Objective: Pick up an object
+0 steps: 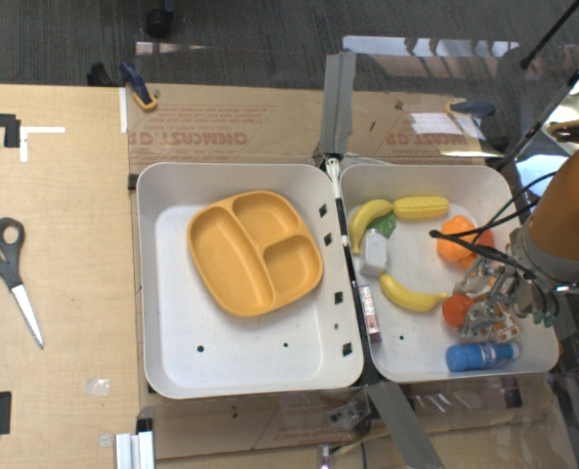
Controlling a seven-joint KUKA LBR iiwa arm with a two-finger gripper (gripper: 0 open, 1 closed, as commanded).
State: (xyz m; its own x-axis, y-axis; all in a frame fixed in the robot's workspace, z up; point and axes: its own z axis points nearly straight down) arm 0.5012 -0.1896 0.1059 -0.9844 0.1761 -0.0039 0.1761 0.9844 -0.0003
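The right bin (pixel 406 360) holds several toy foods: a yellow banana (pixel 364 217), a corn cob (pixel 421 206), an orange fruit (pixel 457 239), a second banana (pixel 410 295), a small red-orange piece (pixel 455 308) and a blue bottle (pixel 480 357). A white block (pixel 375 252) and a green piece (pixel 385 226) lie beside the first banana. My gripper (pixel 486 303) is low over the bin's right side, just right of the red-orange piece and above the blue bottle. Its metal parts and cables hide what lies under it.
The left bin (pixel 162 350) carries an orange divided plate (pixel 258 252). A thin pink-and-dark stick (pixel 369 313) lies along the right bin's left wall. Scissors (pixel 14 274) rest on the wooden bench at far left. A blue clamp (pixel 138 84) sits at the back.
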